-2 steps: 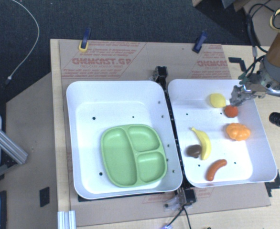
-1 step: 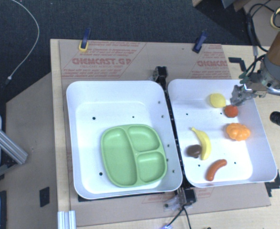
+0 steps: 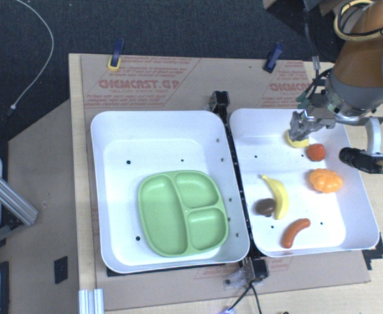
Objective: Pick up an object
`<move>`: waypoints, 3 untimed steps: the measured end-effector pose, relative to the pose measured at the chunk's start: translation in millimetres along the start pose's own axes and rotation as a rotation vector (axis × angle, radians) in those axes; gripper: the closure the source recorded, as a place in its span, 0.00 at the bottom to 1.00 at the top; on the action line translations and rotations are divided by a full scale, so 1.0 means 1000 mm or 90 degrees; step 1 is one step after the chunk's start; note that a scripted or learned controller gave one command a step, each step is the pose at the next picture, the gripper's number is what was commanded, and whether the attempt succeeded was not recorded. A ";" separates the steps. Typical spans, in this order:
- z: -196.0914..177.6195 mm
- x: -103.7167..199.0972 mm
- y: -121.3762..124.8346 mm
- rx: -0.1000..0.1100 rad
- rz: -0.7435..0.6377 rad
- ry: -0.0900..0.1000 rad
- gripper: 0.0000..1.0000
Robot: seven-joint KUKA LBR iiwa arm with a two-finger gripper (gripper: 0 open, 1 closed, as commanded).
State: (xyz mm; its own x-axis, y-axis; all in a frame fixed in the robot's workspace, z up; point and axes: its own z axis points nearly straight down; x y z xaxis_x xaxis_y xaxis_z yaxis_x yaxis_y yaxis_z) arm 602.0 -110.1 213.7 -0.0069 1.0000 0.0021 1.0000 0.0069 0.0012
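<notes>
Two bins sit side by side on the bench; the left bin (image 3: 106,142) holds a divided plate (image 3: 182,211) in its near half; in the right bin (image 3: 257,126), the gripper (image 3: 300,128) hangs over the far part, above a small lemon-like fruit (image 3: 297,140); a tomato (image 3: 316,152) lies just right of that; an orange (image 3: 325,180) nearer; a banana (image 3: 277,195) left of the orange, touching a dark round thing (image 3: 265,207); a sausage (image 3: 295,232) nearest.

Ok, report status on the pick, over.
Gripper down in right bin, on a small yellow item at the far end. Grasp unconfirmed. Red ball close beside; banana and sausage well apart.
</notes>
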 end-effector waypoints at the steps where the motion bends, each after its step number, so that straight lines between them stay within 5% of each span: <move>1: -0.005 0.059 -0.008 0.002 0.000 0.001 1.00; 3: 0.005 0.155 -0.001 0.002 0.001 0.000 1.00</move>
